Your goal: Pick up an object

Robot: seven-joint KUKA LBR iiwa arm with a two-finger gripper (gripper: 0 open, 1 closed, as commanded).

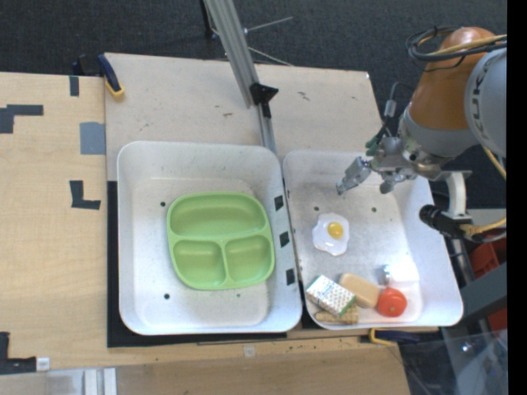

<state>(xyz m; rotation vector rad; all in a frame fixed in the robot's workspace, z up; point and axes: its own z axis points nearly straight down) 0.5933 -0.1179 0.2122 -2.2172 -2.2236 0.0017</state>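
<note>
Fried egg [331, 234] lies below fingers [356, 175].

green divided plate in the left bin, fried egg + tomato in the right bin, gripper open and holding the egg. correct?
One error: the camera view shows the gripper open but holding nothing, above the right bin, apart from the fried egg. The rest stands.

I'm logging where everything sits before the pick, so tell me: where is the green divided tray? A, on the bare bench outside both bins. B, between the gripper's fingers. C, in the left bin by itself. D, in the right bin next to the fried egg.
C: the green divided tray lies flat in the left bin, while the fried egg lies in the right bin.
</note>
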